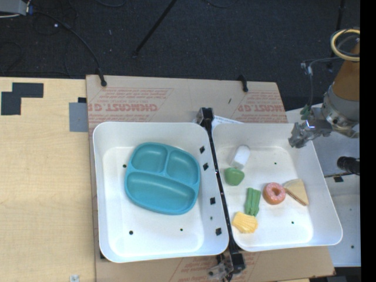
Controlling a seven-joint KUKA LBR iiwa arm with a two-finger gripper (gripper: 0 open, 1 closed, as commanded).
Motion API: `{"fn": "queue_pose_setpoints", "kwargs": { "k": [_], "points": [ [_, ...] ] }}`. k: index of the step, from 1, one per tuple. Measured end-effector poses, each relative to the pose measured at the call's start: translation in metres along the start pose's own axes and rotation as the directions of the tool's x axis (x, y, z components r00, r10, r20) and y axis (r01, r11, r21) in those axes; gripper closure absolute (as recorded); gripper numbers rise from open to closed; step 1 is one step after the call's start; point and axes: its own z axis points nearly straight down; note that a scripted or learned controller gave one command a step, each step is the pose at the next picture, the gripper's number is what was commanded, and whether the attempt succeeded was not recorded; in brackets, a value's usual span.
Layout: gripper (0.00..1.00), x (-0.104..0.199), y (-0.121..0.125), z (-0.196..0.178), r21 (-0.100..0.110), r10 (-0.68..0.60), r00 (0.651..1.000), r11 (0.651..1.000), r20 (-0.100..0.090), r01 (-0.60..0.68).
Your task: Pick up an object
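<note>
— Camera view: where's your gripper (298, 135)?

— Over the right bin's (320, 172) far right rim. Whether it's apart or together, I cannot tell.

— And the target?

— The pink donut (274, 193) lies inside that bin, toward the camera and left of me, just beside the wedge (296, 191).

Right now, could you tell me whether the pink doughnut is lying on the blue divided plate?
No, the pink doughnut lies in the right bin beside the tan wedge, while the blue divided plate sits in the left bin.
</note>
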Motion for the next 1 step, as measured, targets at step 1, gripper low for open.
{"fn": "queue_pose_setpoints", "kwargs": {
  "k": [1],
  "points": [
    [1.0,0.0013,-0.0023,-0.0431,0.002,0.0,1.0,1.0,0.0,0.0]
  ]
}}
